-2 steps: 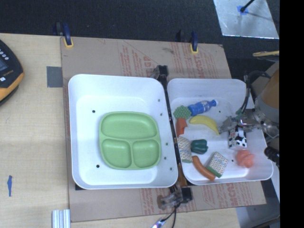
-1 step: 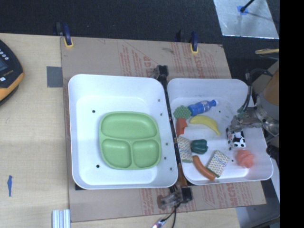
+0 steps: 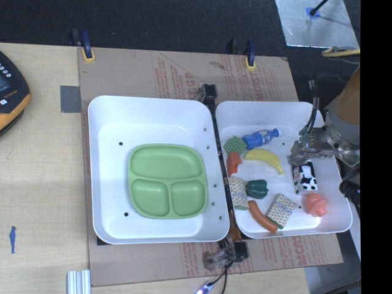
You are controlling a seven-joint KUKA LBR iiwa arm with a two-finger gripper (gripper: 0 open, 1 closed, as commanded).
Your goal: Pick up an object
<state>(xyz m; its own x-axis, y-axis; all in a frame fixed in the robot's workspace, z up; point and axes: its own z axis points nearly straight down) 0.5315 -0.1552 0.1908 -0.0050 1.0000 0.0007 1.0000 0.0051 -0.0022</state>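
Partly cut off, end effector (image 3: 304, 162) above cow toy (image 3: 305, 177); finger state unclear, cannot tell.

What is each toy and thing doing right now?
Grey metal gripper: over the right bin, above the cow toy.
Black-and-white cow toy: lying in the right white bin.
Yellow plastic banana: lying flat, untouched.
Blue plastic bottle: on its side.
Green three-part plate: lying flat in the left white bin.

Right bin (image 3: 282, 110) crowded with toys; left bin (image 3: 104, 164) roomy around green tray (image 3: 166, 180).
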